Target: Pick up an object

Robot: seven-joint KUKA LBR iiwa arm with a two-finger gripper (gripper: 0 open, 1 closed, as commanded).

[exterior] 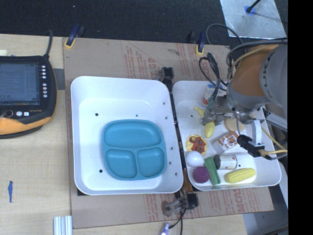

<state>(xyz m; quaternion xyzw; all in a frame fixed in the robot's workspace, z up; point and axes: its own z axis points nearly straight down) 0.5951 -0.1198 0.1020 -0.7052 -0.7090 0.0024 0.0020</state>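
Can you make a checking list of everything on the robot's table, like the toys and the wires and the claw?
Surface: cardboard-covered bench bearing two white bins side by side.
Job's things: right bin holds a toy corn cob, purple ball, white egg, green stick, small yellow piece and more.
Clutter: left bin holds a blue divided tray.
Grippers: gripper low over the right bin's far end; fingers unclear.
Cables: black wires loop beside the arm.
Surroundings: a handheld screen pad at the left; blue clamps along the far edge.
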